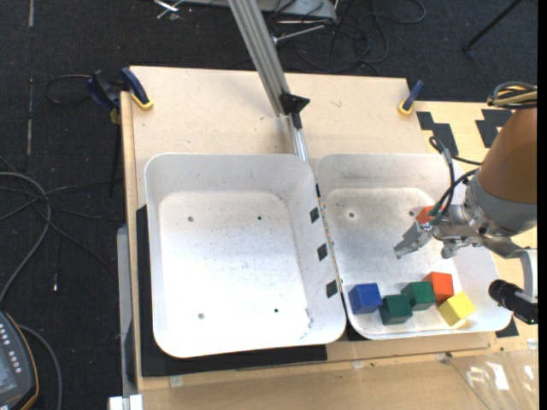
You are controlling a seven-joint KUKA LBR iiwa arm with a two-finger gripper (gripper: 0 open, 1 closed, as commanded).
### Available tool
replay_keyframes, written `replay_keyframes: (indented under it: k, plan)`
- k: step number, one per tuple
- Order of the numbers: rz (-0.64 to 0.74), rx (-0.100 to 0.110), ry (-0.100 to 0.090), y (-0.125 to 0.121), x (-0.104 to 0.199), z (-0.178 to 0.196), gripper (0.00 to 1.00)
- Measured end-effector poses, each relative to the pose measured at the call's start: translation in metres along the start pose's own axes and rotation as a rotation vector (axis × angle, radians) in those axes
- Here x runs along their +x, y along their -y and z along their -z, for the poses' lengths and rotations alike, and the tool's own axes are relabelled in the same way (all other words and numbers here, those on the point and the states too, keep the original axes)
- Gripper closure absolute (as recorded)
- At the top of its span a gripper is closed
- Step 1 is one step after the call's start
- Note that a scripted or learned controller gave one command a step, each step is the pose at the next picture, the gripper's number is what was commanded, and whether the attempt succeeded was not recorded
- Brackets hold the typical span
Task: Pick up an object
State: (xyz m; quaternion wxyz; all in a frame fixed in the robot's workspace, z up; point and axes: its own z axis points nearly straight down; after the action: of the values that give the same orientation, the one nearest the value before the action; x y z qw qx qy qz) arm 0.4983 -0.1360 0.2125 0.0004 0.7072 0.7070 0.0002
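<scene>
Several small blocks lie along the front wall of the right bin (376,173): a blue one (366,296), a dark green one (396,308), a green one (420,294), a red one (442,285) and a yellow one (455,309). My gripper (416,236) hangs over the right half of this bin, above and behind the row of blocks and apart from them. A small orange-red patch (425,216) shows at the gripper's upper side; I cannot tell whether it is a part of the gripper or a held thing.
The left bin (162,178) adjoins the right one along a shared rim. A slanted metal pole (261,45) runs from the top of the view down to the bins' back edge. Clamps (137,92) sit at the board's back corners.
</scene>
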Motion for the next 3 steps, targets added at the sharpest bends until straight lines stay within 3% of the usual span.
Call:
replay_keyframes:
  k: [1,2,3]
  plan:
    - [-0.003,0.008,0.000,-0.012,-0.055,-0.105,0.00]
    - [0.005,-0.005,0.003,-0.098,-0.086,-0.117,0.00]
    - [0.005,-0.003,0.000,-0.173,-0.087,-0.116,0.00]
